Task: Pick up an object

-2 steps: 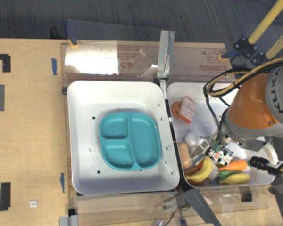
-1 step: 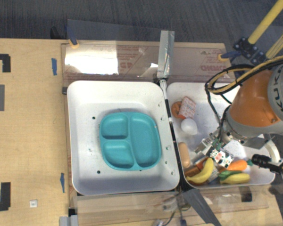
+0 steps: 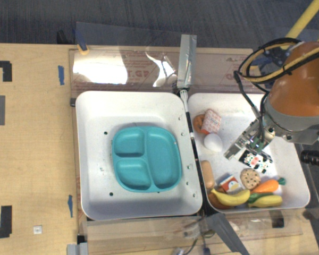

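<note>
Nearest me, along the front edge of the right bin [image 3: 303, 193], lie one banana [image 3: 231, 197], one carrot [image 3: 267, 186] and a yellow-green piece [image 3: 267, 200] I can't identify. Just behind the banana sits one small box [image 3: 229, 183], and beside it one round cookie [image 3: 250, 178]. One tan stick [image 3: 207, 174] lies along the bin's left wall. Further back I count one white egg [image 3: 213, 142] and one pink-wrapped packet [image 3: 211, 121] leaning on something orange [image 3: 199, 122]. One black-and-white card [image 3: 256, 160] lies flat near the middle of the bin.

Over that card hangs the gripper [image 3: 248, 142], tilted, its metal end low between the egg and the card; from here I cannot tell how it is set, and I see nothing held in it. Its grey and orange arm [image 3: 297, 89] and black cables [image 3: 260, 57] cover the bin's back right corner.

On the left, the other bin [image 3: 90, 116] holds one teal tray [image 3: 147, 158] with three compartments. Both bins rest on the tabletop [image 3: 26, 142], which bears blue tape marks [image 3: 60, 74] and black corner marks [image 3: 2, 70].
</note>
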